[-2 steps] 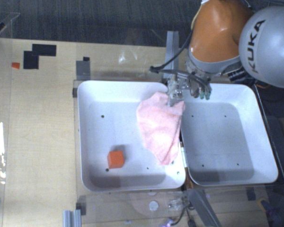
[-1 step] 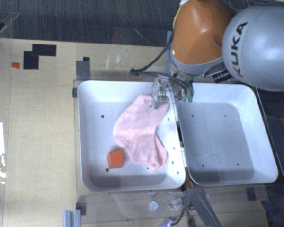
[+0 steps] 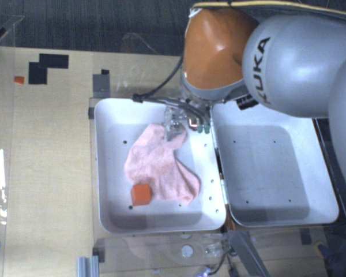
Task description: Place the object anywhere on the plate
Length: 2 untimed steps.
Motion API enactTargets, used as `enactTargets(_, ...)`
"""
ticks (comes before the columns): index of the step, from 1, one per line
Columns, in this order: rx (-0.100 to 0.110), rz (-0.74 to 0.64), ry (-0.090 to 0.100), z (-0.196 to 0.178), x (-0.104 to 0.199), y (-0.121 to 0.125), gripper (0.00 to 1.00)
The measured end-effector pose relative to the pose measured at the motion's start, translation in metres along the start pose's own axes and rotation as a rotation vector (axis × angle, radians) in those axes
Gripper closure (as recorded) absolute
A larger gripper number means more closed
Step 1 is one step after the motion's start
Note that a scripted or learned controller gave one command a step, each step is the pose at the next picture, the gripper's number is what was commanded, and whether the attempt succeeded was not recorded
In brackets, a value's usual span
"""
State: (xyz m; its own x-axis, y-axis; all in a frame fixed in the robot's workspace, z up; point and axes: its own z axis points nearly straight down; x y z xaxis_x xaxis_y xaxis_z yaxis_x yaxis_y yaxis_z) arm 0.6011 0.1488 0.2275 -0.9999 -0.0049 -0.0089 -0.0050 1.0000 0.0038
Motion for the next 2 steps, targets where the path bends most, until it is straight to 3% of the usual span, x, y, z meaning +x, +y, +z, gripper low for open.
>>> enactTargets(1, -0.001, 0.001, -0.001, 0.0005, 0.0181, 0.0486, 1.0)
enactTargets(2, -0.001, 0.001, -0.001, 0.0002, 0.018, 0.0485, 0.0)
